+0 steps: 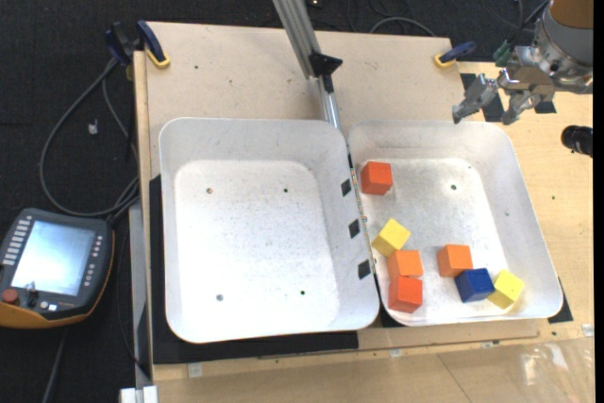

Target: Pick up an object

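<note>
Orange block [377, 176] alone at the upper left of the right bin [525, 203] looks like the cleanest target: nothing touches it, so I'd drop straight onto it with the fingers straddling two flat faces and stay away from the cluster at the bin's lower edge, where a yellow block [391, 235], two more orange ones [408, 278], a blue block [474, 284] and another yellow [508, 289] sit touching or nearly so. Claw [497, 99] hangs at the upper right of the frame, above the bin's far rim, well apart from every block. Fingers look spread with nothing between them, touching nothing.
</note>
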{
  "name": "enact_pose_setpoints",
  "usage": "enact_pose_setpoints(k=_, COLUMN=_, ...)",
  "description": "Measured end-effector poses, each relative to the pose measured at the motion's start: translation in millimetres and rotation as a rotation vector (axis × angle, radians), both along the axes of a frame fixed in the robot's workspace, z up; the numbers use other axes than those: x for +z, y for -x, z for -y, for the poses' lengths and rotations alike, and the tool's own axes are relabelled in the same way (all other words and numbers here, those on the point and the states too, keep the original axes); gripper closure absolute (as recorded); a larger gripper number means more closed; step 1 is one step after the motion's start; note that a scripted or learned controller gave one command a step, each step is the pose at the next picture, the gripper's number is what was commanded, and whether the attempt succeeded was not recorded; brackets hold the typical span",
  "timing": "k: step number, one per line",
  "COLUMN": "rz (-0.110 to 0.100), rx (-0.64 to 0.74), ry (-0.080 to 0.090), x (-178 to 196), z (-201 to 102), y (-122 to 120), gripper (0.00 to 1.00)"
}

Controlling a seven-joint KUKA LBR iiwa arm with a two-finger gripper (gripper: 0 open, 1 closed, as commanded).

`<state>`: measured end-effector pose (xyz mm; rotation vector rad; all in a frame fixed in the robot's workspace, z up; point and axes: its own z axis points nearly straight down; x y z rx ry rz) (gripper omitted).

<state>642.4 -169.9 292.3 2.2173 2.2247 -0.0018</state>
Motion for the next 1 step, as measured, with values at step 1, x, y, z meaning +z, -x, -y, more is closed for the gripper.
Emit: enact_pose_setpoints(k=1, rz=0.003, rx=0.003, ry=0.002, x=10.3, z=-0.1, y=-0.7, gripper=1.00)
